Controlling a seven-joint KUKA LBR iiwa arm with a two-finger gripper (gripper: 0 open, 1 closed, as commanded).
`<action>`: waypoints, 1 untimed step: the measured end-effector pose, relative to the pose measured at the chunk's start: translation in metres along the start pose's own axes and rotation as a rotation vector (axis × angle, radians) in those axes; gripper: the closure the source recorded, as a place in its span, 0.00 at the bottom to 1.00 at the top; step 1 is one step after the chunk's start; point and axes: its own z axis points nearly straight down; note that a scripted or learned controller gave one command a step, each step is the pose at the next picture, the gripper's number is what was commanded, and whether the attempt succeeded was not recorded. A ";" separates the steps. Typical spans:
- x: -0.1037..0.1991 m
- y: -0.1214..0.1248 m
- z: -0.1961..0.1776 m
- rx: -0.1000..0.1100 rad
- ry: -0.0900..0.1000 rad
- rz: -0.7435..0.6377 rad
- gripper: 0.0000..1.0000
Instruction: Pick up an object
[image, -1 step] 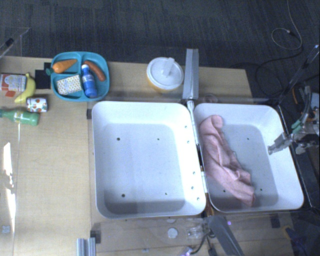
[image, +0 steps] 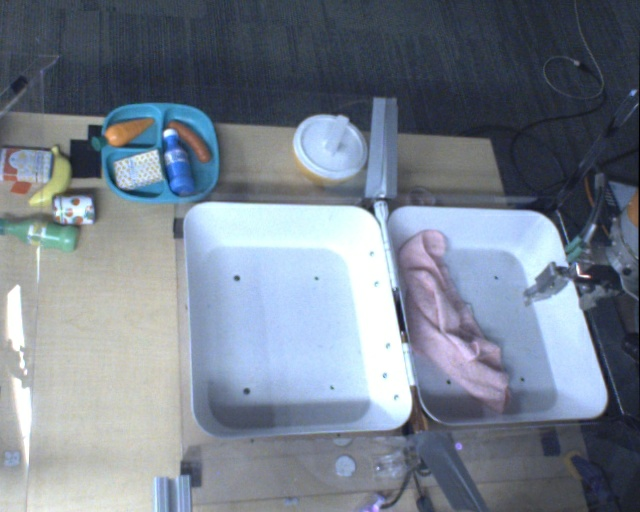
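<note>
Gripper (image: 547, 283) hangs over the right edge of the right white bin (image: 560, 400); its opening I cannot tell. Crumpled pink cloth (image: 445, 320) lies well apart.

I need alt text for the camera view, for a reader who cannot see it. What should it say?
A pink cloth lies crumpled in the right bin, along its left side, while the pincer sits at that bin's right edge, apart from the cloth. The left bin is beside it, and a blue tray of toy food and a lidded cup stand on the bench beyond.
</note>
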 end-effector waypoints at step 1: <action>0.038 -0.011 0.095 0.001 -0.001 -0.059 0.00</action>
